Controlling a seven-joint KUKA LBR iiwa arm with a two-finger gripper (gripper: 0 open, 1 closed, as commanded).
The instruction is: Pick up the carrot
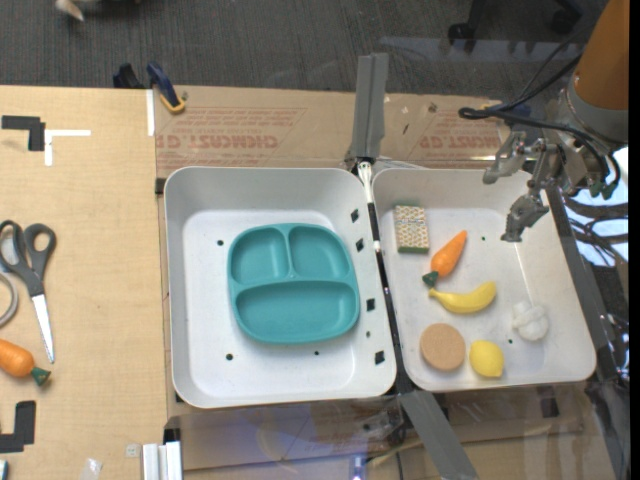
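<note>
Orange carrot (449, 252), yellow banana (465, 298) and lemon (487, 359), teal plate (294, 283), white bins (186, 298).

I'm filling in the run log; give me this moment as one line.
task: pick carrot | gripper: above right bin's far right, holding nothing | carrot: in right bin, beside banana, untouched | stage: approach

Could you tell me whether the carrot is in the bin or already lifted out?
In the bin: the carrot lies on the right bin's floor, above the banana.
</note>
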